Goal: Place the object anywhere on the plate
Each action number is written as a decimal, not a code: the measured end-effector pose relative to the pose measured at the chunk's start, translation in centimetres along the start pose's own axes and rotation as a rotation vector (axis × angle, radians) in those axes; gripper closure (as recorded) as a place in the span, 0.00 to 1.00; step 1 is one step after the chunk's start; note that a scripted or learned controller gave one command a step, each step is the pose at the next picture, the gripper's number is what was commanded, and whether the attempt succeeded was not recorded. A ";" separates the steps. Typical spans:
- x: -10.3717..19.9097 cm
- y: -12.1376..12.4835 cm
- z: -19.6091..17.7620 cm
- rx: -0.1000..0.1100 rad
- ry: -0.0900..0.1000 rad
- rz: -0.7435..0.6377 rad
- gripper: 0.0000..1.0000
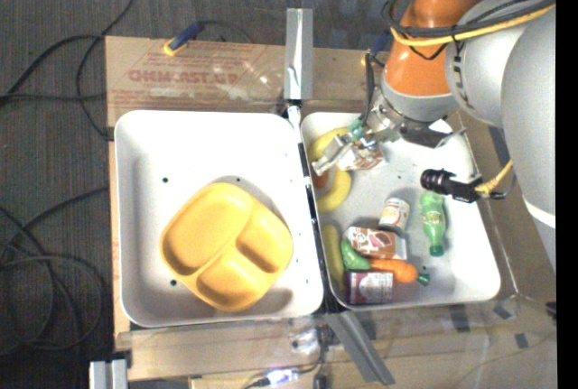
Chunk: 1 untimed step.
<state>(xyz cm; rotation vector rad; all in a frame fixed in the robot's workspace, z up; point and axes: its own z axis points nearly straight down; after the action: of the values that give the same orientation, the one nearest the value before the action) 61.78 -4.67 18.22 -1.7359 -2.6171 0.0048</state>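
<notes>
Camera view: we see the gripper (336,152) low over the banana (336,189) in the right bin (470,283); finger state we cannot tell. Yellow plate (228,245) in left bin (144,198).

Plate (228,245) sits alone in left bin (144,143), open floor all round it. Right of plate: divider wall (305,189), then crowded bin: banana (336,189), can (394,213), green bottle (434,222), carrot (393,271), packets (372,241). Arm (433,44) overhangs that bin's top.
</notes>
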 end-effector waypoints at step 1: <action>0.1 0.1 -0.8 0.002 0.000 -0.002 1.00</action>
<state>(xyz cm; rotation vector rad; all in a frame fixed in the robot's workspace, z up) 61.82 -4.60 18.97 -1.7331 -2.6176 0.0076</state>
